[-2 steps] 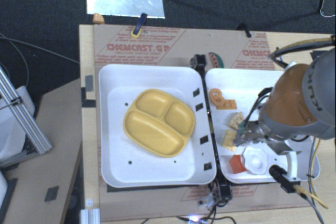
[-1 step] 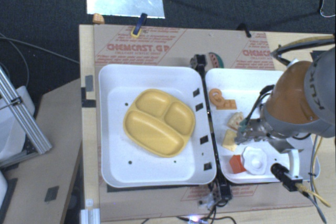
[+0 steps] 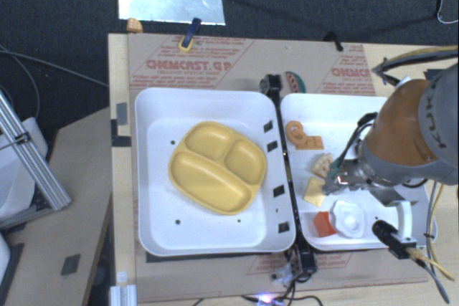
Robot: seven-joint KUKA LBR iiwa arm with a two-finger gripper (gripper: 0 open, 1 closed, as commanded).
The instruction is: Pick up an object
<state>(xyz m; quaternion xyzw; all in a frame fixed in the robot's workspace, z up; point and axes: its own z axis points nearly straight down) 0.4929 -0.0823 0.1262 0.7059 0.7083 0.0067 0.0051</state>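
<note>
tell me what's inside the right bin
The right bin holds an orange piece, pale wedges, a red block and a white object. The arm covers its right side.

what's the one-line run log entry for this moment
arm: over right white bin | gripper: low beside pale yellow wedge pieces | left white bin: yellow sectioned plastic plate | grasp: unconfirmed

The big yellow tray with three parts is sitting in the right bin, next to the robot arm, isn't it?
Not quite. The yellow tray with three parts sits in the left bin, away from the robot arm, as the camera view shows. The right bin, where the arm reaches, has the small things: an orange piece, a red block and a white lump.
</note>
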